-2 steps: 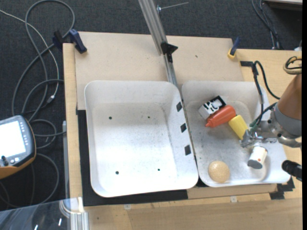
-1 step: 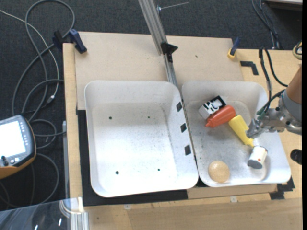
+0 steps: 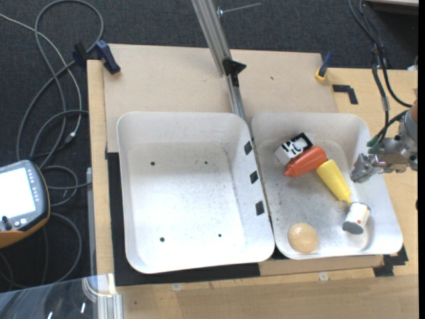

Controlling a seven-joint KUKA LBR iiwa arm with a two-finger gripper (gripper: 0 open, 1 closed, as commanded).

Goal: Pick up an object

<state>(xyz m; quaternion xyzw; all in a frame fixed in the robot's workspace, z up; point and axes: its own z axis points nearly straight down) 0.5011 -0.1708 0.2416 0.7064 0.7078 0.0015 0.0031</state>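
The right bin [image 3: 372, 138] holds several objects. A small white box with black markings [image 3: 294, 147] lies near its back. An orange-red cone-shaped piece [image 3: 306, 161] rests against that box. A yellow cone-shaped piece [image 3: 334, 180] lies beside the orange one, pointing toward the front. A small white cylinder with a dark end [image 3: 356, 218] sits near the front right. A tan ball [image 3: 303, 237] rests at the front. My gripper [image 3: 367, 167] hangs over the bin's right rim, a little right of the yellow piece, with nothing visibly between its fingers.
The left bin [image 3: 133, 138] adjoins the right one along a divider with black clips. A metal pole [image 3: 211, 28] slants down to the bins' back edge. Cables and a pendant lie on the floor at left. Blue and yellow clamps sit at the board's back corners.
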